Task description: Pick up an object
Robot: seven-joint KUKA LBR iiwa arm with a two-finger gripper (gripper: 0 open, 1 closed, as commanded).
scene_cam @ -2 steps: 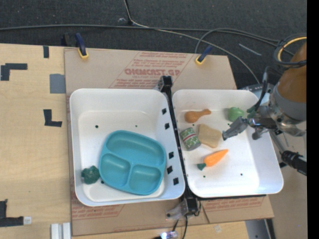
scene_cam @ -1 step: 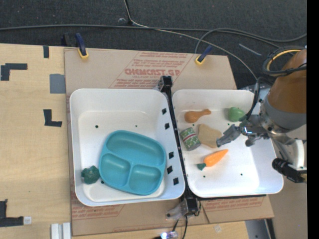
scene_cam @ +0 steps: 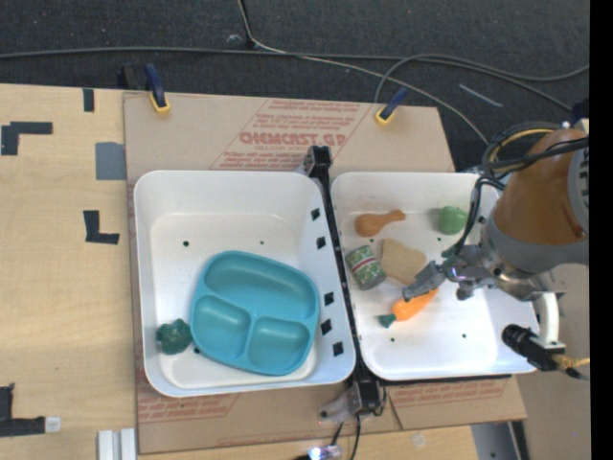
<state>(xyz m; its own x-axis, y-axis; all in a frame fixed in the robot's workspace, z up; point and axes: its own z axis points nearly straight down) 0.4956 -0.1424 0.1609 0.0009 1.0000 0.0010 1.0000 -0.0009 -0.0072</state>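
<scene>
Fingers of our gripper (scene_cam: pixel 422 284) sit low over the toy carrot (scene_cam: pixel 412 308) in the right bin (scene_cam: pixel 431 360), open or closed we cannot tell, so nothing seems lifted yet.

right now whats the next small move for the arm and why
Probably a short drop straight down onto the orange carrot toy. The gripper sits in the right bin just above that toy, beside the tan bread piece, and nothing shows between its tips. Whether the jaws are spread wide enough cannot be told, so I would check that first.
</scene>
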